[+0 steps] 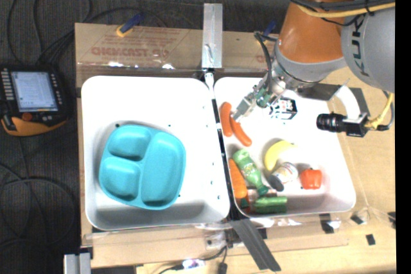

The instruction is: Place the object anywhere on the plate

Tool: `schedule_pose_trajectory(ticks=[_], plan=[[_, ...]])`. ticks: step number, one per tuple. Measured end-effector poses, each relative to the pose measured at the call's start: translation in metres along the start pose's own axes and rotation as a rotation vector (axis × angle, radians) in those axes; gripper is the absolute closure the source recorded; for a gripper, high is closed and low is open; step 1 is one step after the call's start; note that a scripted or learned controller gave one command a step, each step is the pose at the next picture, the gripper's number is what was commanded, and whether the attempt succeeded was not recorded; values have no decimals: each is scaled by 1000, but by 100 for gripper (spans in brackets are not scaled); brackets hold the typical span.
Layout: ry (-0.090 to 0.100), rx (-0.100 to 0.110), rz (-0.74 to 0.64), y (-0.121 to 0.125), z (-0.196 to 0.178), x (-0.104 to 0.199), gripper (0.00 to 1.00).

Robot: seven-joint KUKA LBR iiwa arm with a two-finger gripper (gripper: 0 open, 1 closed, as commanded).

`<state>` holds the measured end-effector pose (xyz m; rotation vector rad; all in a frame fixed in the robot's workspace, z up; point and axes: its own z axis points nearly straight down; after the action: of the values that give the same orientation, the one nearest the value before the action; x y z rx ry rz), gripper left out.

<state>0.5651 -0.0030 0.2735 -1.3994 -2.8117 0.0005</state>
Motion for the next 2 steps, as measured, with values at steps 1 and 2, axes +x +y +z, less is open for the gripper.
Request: schedule_pose_trajectory(ticks=[1, 2], plan=[[2, 4, 231, -12, 47, 93, 100], [1, 2, 126, 31, 18, 128, 100]])
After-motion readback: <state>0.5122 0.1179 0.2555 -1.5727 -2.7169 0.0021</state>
